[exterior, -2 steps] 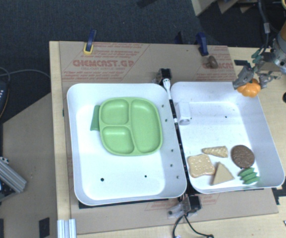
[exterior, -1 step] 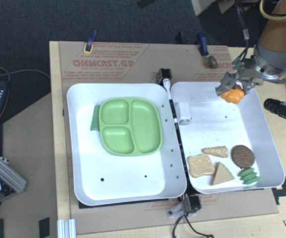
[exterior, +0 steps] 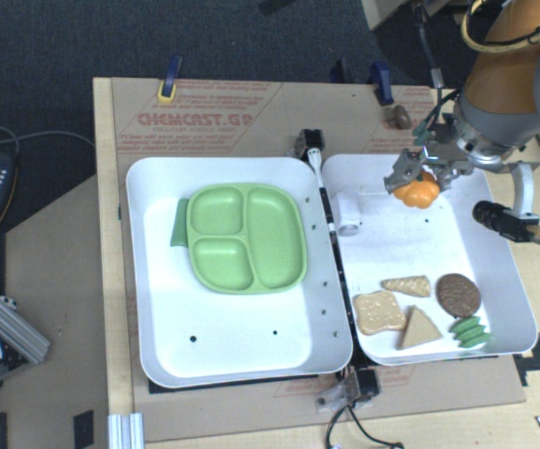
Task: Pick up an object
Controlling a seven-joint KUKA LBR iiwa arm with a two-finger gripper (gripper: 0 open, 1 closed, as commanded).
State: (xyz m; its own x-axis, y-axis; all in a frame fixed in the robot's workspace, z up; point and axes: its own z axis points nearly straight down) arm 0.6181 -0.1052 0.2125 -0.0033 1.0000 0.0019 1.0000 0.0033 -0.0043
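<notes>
In the right bin (exterior: pixel 503 251), near its back edge, my gripper (exterior: pixel 422 178) reaches in from the right. A small round orange fruit (exterior: pixel 417 193) sits between its fingertips and just below them, so the gripper looks shut on it. One grey finger (exterior: pixel 402 171) shows on the fruit's left side, and the other is on its right. I cannot tell whether the fruit touches the bin floor.
At the right bin's front lie a toast slice (exterior: pixel 379 311), a cracker (exterior: pixel 407 286), a brown cookie (exterior: pixel 459 295), a tan wedge (exterior: pixel 420 328) and a green pod (exterior: pixel 470 332). A green divided plate (exterior: pixel 246 237) lies in the left bin (exterior: pixel 157 325).
</notes>
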